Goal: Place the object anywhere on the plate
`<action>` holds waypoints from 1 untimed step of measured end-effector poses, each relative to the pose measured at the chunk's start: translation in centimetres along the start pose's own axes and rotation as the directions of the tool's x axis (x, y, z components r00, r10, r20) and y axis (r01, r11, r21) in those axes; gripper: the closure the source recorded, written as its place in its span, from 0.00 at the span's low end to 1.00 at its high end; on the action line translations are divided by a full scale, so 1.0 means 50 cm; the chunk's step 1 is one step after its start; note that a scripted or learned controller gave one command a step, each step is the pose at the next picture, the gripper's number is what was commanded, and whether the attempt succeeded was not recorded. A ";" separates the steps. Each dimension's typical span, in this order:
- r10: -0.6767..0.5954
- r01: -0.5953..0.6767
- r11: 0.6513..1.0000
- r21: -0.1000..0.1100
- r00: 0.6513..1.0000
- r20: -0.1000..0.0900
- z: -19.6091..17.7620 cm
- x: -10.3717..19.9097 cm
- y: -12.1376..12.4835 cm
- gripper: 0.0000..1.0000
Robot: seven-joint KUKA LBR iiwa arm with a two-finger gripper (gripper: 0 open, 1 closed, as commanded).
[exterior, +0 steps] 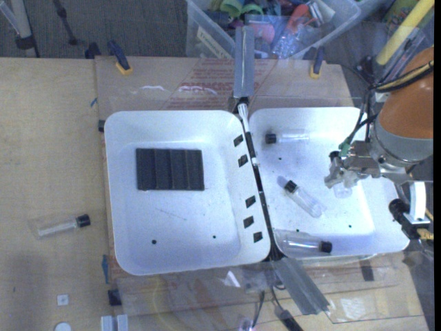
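Wood-tone tabletop point(48, 136) carries two shallow white bins side by side; a clear tub of mixed toys point(275, 9) sits behind, and a stray vial point(60, 224) lies on the wood at the near left. Left bin point(124, 254) holds the plate point(169, 169), a dark ribbed rectangle, approx. centre-left of the bin floor. Right bin point(358, 229) holds three clear, black-capped vials: one near the far wall point(288, 137), one mid-floor point(301, 196), one along the near wall point(303, 241). Arm enters from the right w/ the end effector point(342, 176) low over the right bin's right half. State of the end effector: cannot tell; a clear shape shows at the tips, but grasp is not confirmed. Step in hand, est.: acquire one vial. Procedure: align the closing axis across the vial's short dimension, descend onto the body rather than the cap end, close, lift vertically and verify retention before traversing the divider point(247, 171). Smooth round body may roll or slip, so centre the grip. Nearest candidate is the mid-floor vial, just beside the end effector to its left and slightly nearer the camera; plate lies well apart, across the divider.
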State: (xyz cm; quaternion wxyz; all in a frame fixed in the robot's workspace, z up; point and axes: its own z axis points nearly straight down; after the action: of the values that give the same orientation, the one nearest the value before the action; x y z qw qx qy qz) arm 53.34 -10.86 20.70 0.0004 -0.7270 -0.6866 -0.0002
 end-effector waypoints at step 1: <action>0.113 -0.113 0.994 0.001 0.994 0.002 -0.315 0.168 -0.041 1.00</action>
State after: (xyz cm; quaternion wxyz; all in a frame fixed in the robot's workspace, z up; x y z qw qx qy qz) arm 51.80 -2.38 36.48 0.0000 -0.7646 -0.6445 0.0007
